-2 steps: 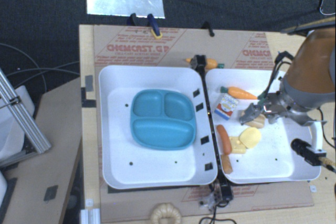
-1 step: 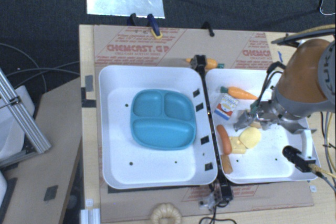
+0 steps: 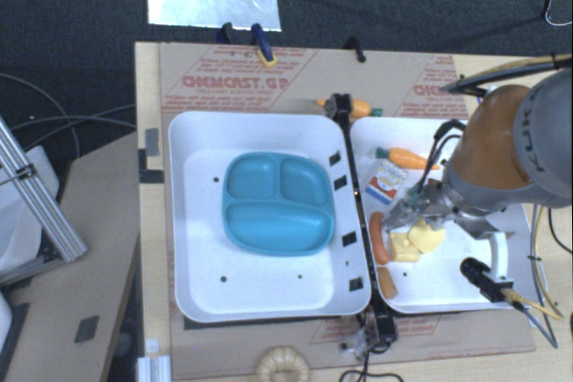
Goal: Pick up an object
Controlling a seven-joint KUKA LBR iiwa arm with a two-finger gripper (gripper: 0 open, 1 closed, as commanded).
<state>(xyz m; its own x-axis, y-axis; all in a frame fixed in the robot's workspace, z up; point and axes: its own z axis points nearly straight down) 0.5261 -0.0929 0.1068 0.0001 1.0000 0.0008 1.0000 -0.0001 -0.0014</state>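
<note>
The right bin (image 3: 448,286) holds several small toy foods: an orange carrot (image 3: 407,159), a small red, white and blue carton (image 3: 387,184), a red sausage (image 3: 380,237), a yellow piece (image 3: 421,239) and a small orange-brown piece (image 3: 387,282) near the front rim. My gripper (image 3: 405,215) reaches in from the right and hangs low over the yellow piece and the sausage, its metal tips right above them. The grey arm with its orange band (image 3: 491,143) covers much of the bin's right side.
The left bin (image 3: 192,219) carries a blue divided plate (image 3: 276,201). Black clips line the wall between the bins (image 3: 351,201). An orange toy (image 3: 358,109) lies on the cardboard behind the bins. A black cable fitting (image 3: 483,277) hangs near the right bin's front.
</note>
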